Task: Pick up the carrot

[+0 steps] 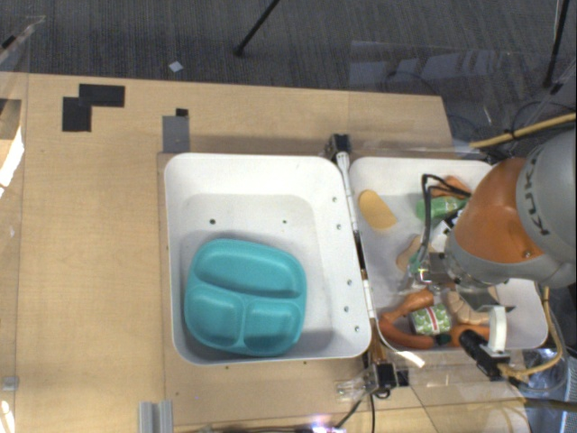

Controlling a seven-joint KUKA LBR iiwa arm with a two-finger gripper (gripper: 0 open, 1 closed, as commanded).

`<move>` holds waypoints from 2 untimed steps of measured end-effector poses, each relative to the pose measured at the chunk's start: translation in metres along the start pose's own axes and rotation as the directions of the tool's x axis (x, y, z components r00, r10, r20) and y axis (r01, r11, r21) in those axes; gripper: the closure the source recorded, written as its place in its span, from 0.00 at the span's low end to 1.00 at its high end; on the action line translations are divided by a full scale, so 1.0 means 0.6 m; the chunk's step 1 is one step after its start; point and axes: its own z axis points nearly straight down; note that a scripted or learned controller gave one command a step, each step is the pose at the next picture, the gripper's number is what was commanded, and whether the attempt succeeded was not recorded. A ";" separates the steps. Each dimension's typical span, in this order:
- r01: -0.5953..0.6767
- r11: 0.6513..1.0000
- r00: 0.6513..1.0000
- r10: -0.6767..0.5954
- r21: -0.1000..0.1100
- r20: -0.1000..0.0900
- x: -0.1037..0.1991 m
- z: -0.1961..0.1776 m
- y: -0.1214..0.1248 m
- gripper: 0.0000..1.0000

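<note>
While the arm (505, 219) hangs over the right bin (541, 327) | carrot (406, 305) lies near that bin's front left corner | gripper (431, 282) just above it, jaw state unclear | teal tray (243, 294) in left bin (243, 174).

The arm (505, 219) covers much of the right bin (383, 183), so the bin's floor and far wall beneath it are hidden. The gripper (433, 282) sits under the wrist, too hidden to read. A green packet (439, 208) shows just 1 corner beside the orange band. The carrot (406, 307) is partly covered, its right end lost under the wrist. The arm runs off the right edge.
</note>
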 end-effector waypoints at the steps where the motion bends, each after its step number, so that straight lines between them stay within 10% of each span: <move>1: -0.319 0.948 0.948 0.319 0.012 -0.006 0.154 -0.161 -0.005 1.00; 2: -0.321 0.947 0.947 0.321 0.013 -0.003 0.150 -0.160 -0.006 0.00</move>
